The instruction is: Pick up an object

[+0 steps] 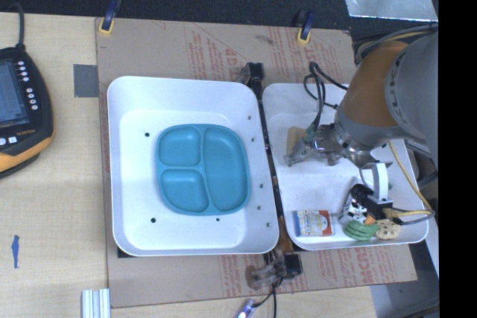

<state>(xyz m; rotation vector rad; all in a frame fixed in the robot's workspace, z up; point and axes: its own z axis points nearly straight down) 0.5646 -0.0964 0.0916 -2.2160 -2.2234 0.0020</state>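
Gripper (pixel 298 152) sits in right bin (pixel 322 194); its open or closed state cannot be told. Risk: closing beside tan object (pixel 298 135) yields 1 empty grasp.

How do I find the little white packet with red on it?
Look at the white bin on the right, the one the arm reaches into. Along its near edge, towards the left corner, lies the small white packet. It is flat and rectangular with red print, unlike the lumpy green object beside it.
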